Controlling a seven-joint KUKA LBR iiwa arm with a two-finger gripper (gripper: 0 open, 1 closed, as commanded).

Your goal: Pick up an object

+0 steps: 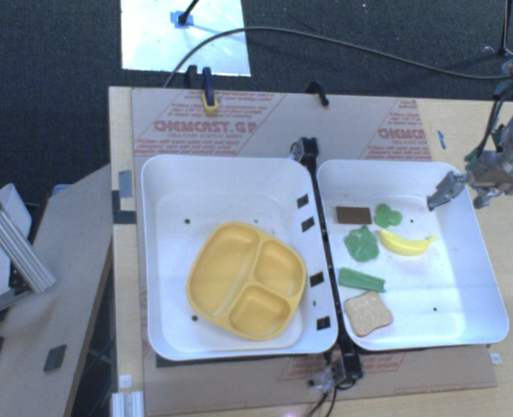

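Gripper (458, 191): over the right bin's far-right rim, holding nothing; spread of its jaws cannot be told.
Banana (405, 243): nearest piece, lying loose, likely target.
Right bin (482, 315): gathers toy food.
Yellow tray (246, 280): left bin.

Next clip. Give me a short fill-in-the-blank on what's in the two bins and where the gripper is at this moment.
1. The yellow divided tray lies in the ____ bin.
2. The banana in the right bin is coloured ____.
3. The slice of toast lies nearer the camera than the ____ chocolate bar.
4. The gripper hangs over the right bin's ____ corner, holding nothing.

Missing words: left; yellow; brown; far right
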